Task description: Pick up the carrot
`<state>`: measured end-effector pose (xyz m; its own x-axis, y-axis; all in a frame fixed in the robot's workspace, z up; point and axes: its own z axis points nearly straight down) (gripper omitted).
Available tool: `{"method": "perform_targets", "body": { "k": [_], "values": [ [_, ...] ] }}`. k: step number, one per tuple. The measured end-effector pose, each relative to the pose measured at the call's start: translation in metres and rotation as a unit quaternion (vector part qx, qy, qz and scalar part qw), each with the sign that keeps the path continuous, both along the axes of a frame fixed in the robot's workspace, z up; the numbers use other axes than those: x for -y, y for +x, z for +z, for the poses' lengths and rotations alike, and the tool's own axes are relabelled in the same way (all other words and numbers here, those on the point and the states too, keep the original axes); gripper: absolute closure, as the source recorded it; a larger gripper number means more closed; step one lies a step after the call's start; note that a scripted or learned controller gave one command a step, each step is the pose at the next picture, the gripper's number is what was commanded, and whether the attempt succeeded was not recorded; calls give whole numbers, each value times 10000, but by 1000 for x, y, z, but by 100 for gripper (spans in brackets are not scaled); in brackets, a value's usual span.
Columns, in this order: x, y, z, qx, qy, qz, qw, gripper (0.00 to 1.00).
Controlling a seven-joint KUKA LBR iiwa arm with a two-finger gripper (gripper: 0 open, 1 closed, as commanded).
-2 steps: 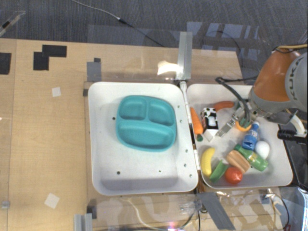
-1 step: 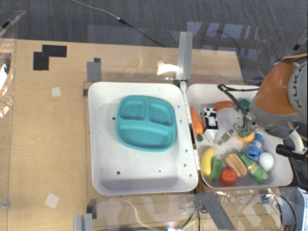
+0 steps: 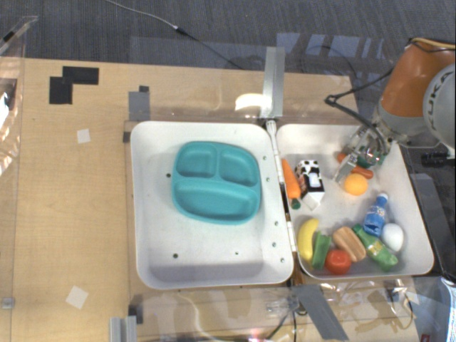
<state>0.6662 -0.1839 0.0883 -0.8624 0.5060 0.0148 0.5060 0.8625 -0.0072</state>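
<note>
Bottom of frame first: right bin (image 3: 417, 223) has a cluster along its lower edge. Banana (image 3: 307, 238) at lower left, green piece (image 3: 321, 250) beside it, red tomato (image 3: 338, 261) below, hot dog (image 3: 349, 242) touching those, a green vegetable (image 3: 379, 254) to its right. White egg (image 3: 392, 236) and blue bottle (image 3: 375, 214) at lower right, just beside each other.

Mid-frame: carrot (image 3: 290, 181) lies lengthwise against the right bin's left wall, orange body with green tip pointing down-frame, not gripped. Black-and-white cow-patterned carton (image 3: 310, 177) just to its right, a small white block at its lower end. Orange fruit (image 3: 355, 184) right of centre of that bin.

Left bin (image 3: 149, 212) holds a teal divided plate (image 3: 215, 182), roughly centred.

Upper right: gripper (image 3: 358, 159) hangs low over the right bin, just above the orange fruit, well apart from the carrot. A small red thing (image 3: 363, 172) sits right at the fingertips; can't tell if fingers are spread or closed, or if it's pinched. Orange band of the arm (image 3: 413, 77) at top right corner.
</note>
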Motion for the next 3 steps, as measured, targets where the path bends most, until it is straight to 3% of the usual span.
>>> {"method": "perform_targets", "body": {
  "k": [1,2,3],
  "values": [
    [-21,-61,0,127,-14,-46,9999,0],
    [-22,-57,14,186,-24,-24,9998,100],
    [-22,-58,13,181,-22,-23,9998,0]
  ]
}}
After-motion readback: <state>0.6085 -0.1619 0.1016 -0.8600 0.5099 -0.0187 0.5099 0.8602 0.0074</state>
